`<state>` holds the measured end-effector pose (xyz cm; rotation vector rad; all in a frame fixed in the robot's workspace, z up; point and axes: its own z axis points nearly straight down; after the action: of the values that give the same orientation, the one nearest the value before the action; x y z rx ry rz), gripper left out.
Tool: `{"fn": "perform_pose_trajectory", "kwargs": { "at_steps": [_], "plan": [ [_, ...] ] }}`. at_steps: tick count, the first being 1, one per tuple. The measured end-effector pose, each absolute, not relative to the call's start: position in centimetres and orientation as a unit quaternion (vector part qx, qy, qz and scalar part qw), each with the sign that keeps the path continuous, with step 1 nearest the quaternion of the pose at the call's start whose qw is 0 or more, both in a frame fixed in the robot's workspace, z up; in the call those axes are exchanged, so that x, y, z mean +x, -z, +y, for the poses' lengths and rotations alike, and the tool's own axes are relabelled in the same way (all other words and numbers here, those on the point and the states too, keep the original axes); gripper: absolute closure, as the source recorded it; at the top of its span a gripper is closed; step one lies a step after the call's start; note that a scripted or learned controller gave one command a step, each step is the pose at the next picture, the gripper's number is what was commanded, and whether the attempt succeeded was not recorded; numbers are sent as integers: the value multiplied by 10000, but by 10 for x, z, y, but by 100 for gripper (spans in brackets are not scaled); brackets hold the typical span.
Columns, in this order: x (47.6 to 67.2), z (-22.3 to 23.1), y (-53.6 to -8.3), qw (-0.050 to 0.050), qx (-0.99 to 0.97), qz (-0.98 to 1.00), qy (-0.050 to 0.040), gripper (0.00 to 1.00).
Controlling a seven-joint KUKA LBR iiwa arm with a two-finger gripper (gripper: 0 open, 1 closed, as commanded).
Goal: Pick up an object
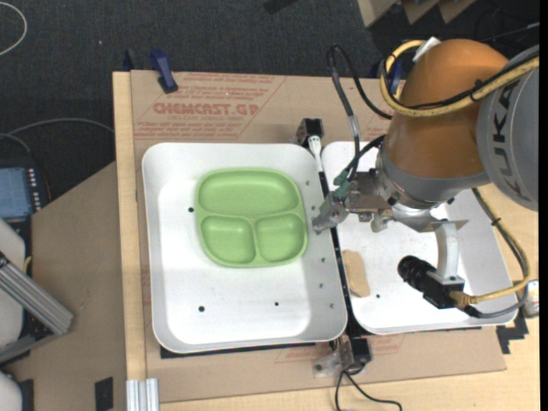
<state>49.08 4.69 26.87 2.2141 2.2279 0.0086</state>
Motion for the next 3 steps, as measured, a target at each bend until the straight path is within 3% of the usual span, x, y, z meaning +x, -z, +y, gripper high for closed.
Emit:
{"fn": "perform_pose_trajectory", "kwargs": {
  "at_steps": [1, 2, 3],
  "plan": [
    [489, 141, -298, 6, 7036, 7106, -24, 0],
    [489, 136, -307, 3, 7069, 7073, -10, 100],
    [480, 138, -411, 29, 7062, 7079, -60, 100]
  ]
}}
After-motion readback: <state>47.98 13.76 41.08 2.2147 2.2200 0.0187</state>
